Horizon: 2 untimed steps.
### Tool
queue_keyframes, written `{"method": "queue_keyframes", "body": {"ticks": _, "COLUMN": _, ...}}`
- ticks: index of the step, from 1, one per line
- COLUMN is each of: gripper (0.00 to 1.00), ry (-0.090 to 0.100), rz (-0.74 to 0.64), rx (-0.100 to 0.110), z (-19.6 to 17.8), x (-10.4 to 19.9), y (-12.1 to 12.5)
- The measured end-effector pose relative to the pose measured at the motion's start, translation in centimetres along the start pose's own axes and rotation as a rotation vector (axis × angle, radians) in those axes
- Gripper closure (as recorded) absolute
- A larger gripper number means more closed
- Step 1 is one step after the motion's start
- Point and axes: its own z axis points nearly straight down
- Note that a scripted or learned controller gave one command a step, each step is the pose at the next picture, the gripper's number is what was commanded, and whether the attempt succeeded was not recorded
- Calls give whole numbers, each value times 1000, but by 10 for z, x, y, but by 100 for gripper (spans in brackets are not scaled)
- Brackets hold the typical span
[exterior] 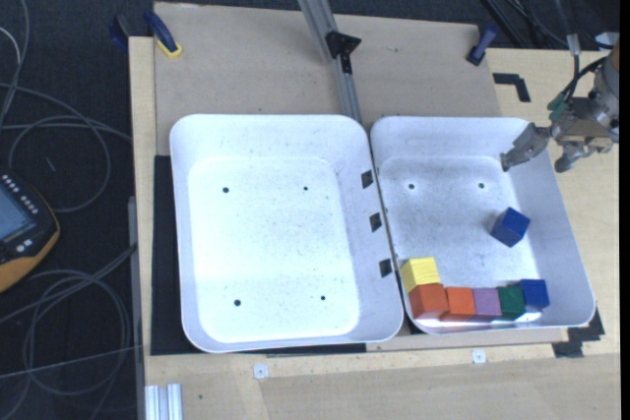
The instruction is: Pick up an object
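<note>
My gripper [544, 152] hangs at the far right, over the right bin's [433, 135] back right corner. Its two fingers are spread apart with nothing between them. A loose blue cube [510, 226] lies in the right bin, below and a little left of the gripper. Along that bin's front wall sits a row of cubes: yellow [420, 271], red [427, 299], orange [460, 301], purple [487, 301], green [511, 299] and blue [534, 292].
The left bin [266, 231] lies beside the right one on the wooden bench. A grey metal pole [313, 5] slants down to the gap between the bins at the back. Blue clamps [163, 32] sit on the bench's far corners. Cables lie on the floor at left.
</note>
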Motion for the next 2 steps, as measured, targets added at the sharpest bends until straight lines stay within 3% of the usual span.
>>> {"method": "queue_keyframes", "body": {"ticks": 1, "gripper": 0, "ry": 2, "rz": 2, "rx": 8, "z": 168, "x": -35, "y": -9}}
{"method": "queue_keyframes", "body": {"ticks": 2, "gripper": 100, "ry": -1, "rz": 0, "rx": -3, "z": 152, "x": -35, "y": -5}}
